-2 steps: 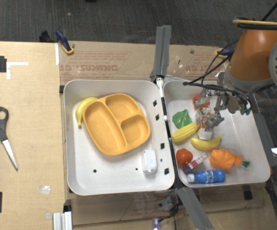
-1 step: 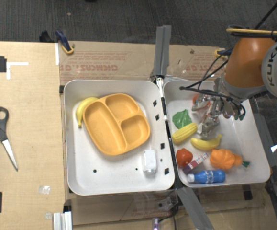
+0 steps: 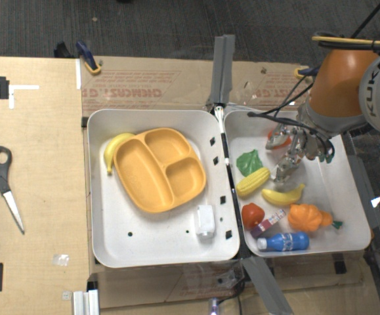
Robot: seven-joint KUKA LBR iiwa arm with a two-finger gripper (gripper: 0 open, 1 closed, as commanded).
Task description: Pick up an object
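Note:
The right bin (image 3: pixel 354 195) holds a green leafy toy (image 3: pixel 247 161), a yellow corn cob (image 3: pixel 253 181), a small banana (image 3: pixel 283 195), a red tomato (image 3: pixel 251 214), an orange carrot-like toy (image 3: pixel 310 218), a blue bottle (image 3: pixel 283 243) and a small marker-like piece (image 3: pixel 269 224). My gripper (image 3: pixel 287 166) hangs over the middle of this bin, just above and right of the corn and over the small banana's upper end. I see nothing held in it. The arm's orange band (image 3: pixel 340 77) rises behind it at the right.
The left bin (image 3: pixel 111 241) carries an orange divided plate (image 3: pixel 160 169), a banana (image 3: pixel 116 148) tucked at its left edge and a white block (image 3: pixel 205 220). Scissors (image 3: pixel 2 182) lie on the wooden bench at the left. A blue clip (image 3: pixel 88 56) sits behind the bins.

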